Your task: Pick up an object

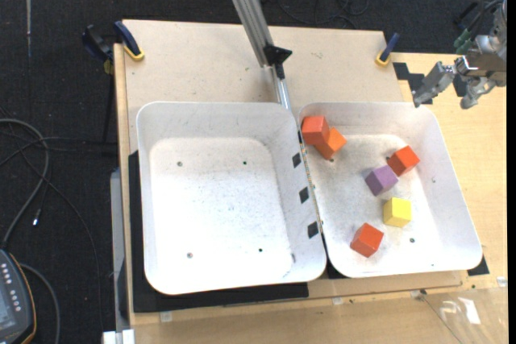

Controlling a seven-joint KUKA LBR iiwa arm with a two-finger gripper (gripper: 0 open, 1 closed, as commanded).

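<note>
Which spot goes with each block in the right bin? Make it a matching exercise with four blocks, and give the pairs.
Blocks:
1. purple block
2. yellow block
3. orange-red block pair
4. lowest red block

Places:
A. top left corner of the bin
B. nearest the bin's front edge
C. middle of the bin
D. just below the purple one

Pairs: 1-C, 2-D, 3-A, 4-B

Even overhead light brightens the white bins [214,113] at centre frame; shadows stay soft and short, the dark floor [56,76] at left grainy, focus slightly soft throughout.
</note>
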